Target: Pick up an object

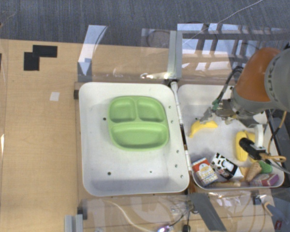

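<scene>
Right bin (203,88) | claw (210,114) beside banana (203,127) | near left wall

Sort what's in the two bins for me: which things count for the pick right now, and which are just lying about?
In play:
- hand, low in the right white bin
- yellow banana-shaped toy, just below the hand

Lying about:
- green divided plastic plate in the left white bin
- yellow corn-like toy
- small printed boxes by the right bin's near wall

I see gripper (209,114) low in right bin (203,93), just above banana (203,127). Green tray (137,122) sits in left bin (94,144). Toys clustered at right bin's near corner.
</scene>
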Controlling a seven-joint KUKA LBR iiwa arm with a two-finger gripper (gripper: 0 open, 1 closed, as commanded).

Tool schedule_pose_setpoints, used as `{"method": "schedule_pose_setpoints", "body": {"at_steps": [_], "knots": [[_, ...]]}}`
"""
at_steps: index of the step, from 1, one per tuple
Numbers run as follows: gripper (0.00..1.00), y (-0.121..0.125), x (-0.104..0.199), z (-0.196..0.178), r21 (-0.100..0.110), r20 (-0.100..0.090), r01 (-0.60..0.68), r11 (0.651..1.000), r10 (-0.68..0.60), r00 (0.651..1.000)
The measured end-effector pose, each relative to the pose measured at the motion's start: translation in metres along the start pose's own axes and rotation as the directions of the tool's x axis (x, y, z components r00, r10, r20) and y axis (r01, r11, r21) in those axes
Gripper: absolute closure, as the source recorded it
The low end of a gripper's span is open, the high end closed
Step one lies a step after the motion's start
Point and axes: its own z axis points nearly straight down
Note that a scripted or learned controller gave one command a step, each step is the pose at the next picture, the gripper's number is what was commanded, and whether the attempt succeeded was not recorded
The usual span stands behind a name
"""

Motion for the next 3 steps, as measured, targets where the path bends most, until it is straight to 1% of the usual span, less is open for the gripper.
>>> {"method": "schedule_pose_setpoints", "body": {"at_steps": [1,2,3], "knots": [[1.00,0.003,0.003,-0.011,-0.003,-0.007,0.002,1.000,-0.002,1.000],[1.00,0.064,0.021,0.018,0.037,0.006,-0.381,0.924,0.381,0.925],[1.00,0.076,0.028,0.019,0.037,0.017,-0.603,0.797,0.603,0.797]]}}
